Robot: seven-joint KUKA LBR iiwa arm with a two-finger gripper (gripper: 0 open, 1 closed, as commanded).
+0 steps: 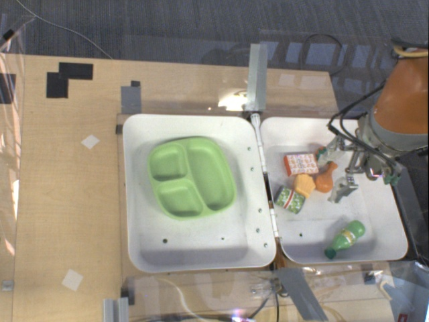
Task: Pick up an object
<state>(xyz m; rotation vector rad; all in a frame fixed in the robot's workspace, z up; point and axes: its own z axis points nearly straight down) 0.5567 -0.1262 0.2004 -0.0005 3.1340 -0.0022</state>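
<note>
While the left bin (134, 200) carries just a green divided plate (192, 177) lying flat near its middle, the right bin (395, 240) holds a small clutter of toy food. Going left to right there: a green-and-white packet (290, 199) lies close to the bin's left wall, tilted; a yellow-orange piece (305, 184) touches its upper right corner; above that sits a red-and-white box (301, 162), its long side running roughly across the view. An orange drumstick-shaped piece (325, 178) lies just right of these, its long axis slanting up to the right. Lower down, well apart from the cluster, a green bottle (345, 238) lies on its side — dark cap toward the lower left, base toward the upper right. The gripper (350, 180) hangs just right of the drumstick, fingers spread apart with nothing between them, near the bin's right half.
</note>
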